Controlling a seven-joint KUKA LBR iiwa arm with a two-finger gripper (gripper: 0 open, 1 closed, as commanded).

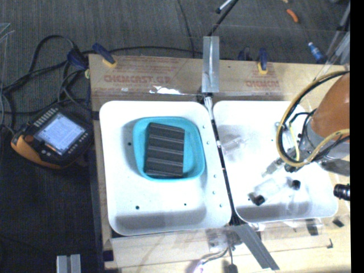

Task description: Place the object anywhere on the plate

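A dark grey ribbed block [165, 149] lies flat on the teal plate [195, 159], roughly in its middle, inside the left bin [116, 152]. My gripper [272, 187] hangs low over the front part of the right bin [250, 118], well to the right of the plate and apart from the block. It looks pale and blurred against the white bin floor. The orange band of the arm [335, 107] is at the right edge, with looped cables beside it.
A metal divider post [211, 67] stands at the back between the two bins. A hand-held control pendant [54, 135] with cables lies on the floor to the left of the bench. Clamps hold the wooden board at the back.
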